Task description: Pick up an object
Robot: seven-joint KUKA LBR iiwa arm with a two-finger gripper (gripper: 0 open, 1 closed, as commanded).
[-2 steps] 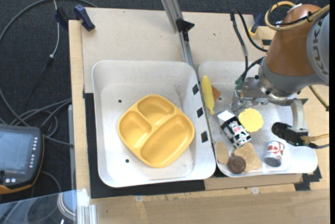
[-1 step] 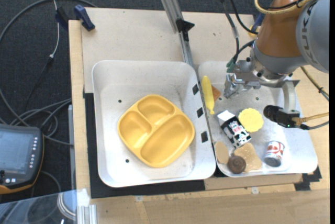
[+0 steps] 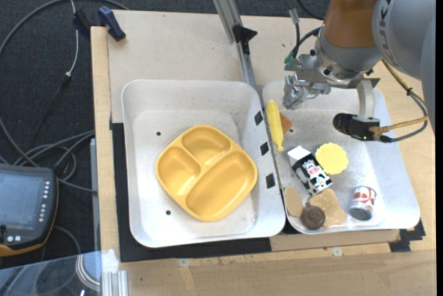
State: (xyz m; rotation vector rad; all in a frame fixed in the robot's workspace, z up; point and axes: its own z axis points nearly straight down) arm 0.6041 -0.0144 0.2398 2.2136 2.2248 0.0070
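Camera view shows the gripper [image 3: 299,95] at upper right, hovering above the right bin [image 3: 396,170] near the banana [image 3: 275,124], likely lining up a pick. Whether it is parted or closed cannot be told.

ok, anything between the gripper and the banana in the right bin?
Nothing visible. The gripper hangs over the right bin's far end, with bare bin floor between it and the banana along the bin's left wall. An orange piece touches the banana's right side, which could crowd a grasp.

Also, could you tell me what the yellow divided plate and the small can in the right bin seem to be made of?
Yellow divided plate: probably moulded plastic, going by its even colour and soft sheen. Small can: likely metal with a printed red-and-white label, though it is too small to be sure.
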